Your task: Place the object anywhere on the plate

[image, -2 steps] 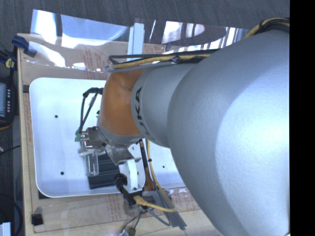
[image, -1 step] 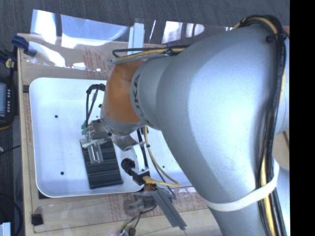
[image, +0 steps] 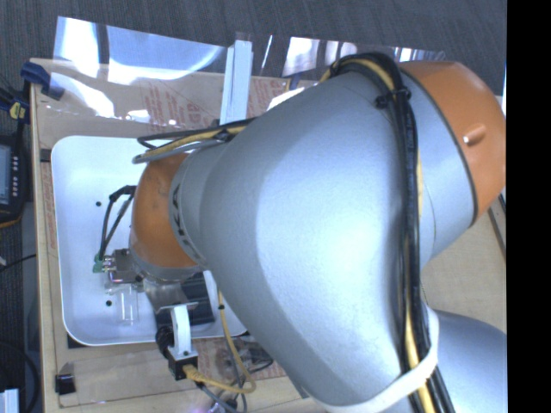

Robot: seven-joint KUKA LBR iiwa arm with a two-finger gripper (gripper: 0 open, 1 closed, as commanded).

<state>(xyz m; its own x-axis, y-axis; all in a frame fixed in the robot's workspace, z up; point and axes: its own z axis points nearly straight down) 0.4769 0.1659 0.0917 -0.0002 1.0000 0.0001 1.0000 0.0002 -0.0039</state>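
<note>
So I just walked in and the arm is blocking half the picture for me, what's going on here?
The grey arm reaches in from the right and fills much of the view, bent down over the left white bin. Its gripper hangs low near that bin's front edge, close to the floor. Whether it holds anything cannot be told from here. The arm's body covers most of the right bin, so the plate and the object cannot be made out.

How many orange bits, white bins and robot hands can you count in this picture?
orange bits: 2
white bins I can make out: 1
hand: 1
Total: 4
The big grey arm covers much of the bench, so there may be more underneath.
</note>
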